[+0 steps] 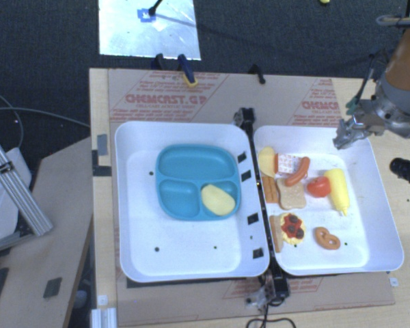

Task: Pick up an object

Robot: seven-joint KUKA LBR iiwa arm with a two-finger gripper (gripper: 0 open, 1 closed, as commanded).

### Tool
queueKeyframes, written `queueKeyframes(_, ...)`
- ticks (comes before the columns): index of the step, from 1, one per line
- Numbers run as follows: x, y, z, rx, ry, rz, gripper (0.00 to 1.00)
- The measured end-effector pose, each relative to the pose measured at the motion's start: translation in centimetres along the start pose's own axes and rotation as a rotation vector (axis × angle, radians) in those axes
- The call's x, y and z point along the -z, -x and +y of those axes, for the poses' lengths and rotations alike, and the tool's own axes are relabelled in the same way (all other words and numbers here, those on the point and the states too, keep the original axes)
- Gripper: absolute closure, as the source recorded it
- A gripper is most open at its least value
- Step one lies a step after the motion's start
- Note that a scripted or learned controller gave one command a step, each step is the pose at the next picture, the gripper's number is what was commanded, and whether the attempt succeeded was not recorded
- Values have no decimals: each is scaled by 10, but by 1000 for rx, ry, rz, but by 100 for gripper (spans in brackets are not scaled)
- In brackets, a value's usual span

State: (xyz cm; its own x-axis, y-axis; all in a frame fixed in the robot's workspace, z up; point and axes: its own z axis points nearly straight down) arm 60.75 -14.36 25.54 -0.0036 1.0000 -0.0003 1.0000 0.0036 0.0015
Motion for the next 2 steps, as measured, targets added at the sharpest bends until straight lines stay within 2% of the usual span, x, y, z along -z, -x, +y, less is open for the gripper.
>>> queueKeyframes(1,-148,-56,-6,1,21,-1,0)
queueKeyframes(2,-66,-126,-95,6,2,5,0)
